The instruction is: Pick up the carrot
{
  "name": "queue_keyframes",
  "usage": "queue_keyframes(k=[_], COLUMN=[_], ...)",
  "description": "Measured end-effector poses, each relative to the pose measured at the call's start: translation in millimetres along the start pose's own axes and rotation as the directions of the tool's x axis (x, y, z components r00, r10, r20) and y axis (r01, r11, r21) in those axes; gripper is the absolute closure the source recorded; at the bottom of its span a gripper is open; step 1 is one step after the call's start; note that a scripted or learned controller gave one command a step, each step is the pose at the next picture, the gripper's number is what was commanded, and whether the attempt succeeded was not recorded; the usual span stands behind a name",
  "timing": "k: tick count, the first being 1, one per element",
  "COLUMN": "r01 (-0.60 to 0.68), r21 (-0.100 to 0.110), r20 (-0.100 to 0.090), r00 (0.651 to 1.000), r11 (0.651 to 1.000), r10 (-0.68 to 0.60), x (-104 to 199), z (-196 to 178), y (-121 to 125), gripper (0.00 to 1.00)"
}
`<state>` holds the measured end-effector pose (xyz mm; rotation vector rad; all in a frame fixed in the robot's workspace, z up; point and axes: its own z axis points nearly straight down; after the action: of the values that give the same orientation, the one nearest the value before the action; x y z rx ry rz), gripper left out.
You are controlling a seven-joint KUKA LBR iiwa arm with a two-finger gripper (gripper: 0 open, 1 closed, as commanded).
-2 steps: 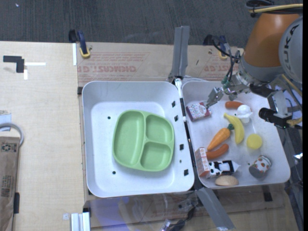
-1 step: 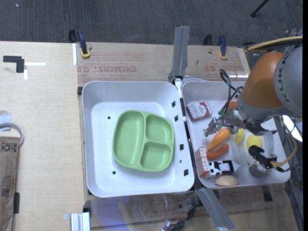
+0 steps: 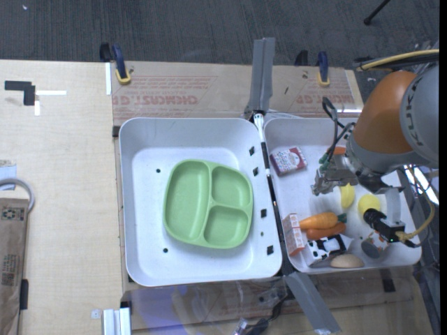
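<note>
A camera above the bench looked down at a slant on two shallow white bins set side by side. The left bin (image 3: 133,208) held a pale green divided plate (image 3: 208,204) with three compartments, all bare. The right bin (image 3: 412,257) held the clutter: a small red packet (image 3: 288,160) near the far wall, a yellow toy fruit (image 3: 368,204) by the arm, a red-and-white carton (image 3: 293,233) at the near left, a black-and-white cow-patterned toy (image 3: 327,247) and a tan rounded piece (image 3: 346,260) along the near wall.

The carrot (image 3: 320,220), orange with a green top pointing right, lay flat in the right bin's near half, just beside the carton and touching nothing of the robot.

The grey arm with its orange band reached in from the right. Its gripper (image 3: 327,182) hung over the bin just beyond the carrot; how far it was spread could not be told, and nothing showed in its grasp.

By appearance, this was the approach step, with no grasp made. The next move would call for shifting toward the near wall, centring over the carrot's body, aligning across its width and descending clear of the carton.
</note>
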<state>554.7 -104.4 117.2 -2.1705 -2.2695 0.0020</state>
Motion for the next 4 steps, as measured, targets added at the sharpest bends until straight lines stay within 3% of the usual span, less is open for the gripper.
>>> queue_keyframes(k=[1,2,3,4], r01=[0.000,-0.589,-0.753,-0.822], r21=[0.000,0.002,0.001,0.004], r20=[0.000,0.000,0.002,0.002], r00=[1.000,0.808,0.658,0.570], r11=[1.000,0.808,0.658,0.570], r10=[0.000,0.589,0.753,0.822], x=[0.0,-4.3,-74.0,-9.1], z=[0.0,26.5,-29.9,27.4], y=[0.0,-64.8,-35.1,-78.3], gripper=[0.00,0.00,0.00,0.00])
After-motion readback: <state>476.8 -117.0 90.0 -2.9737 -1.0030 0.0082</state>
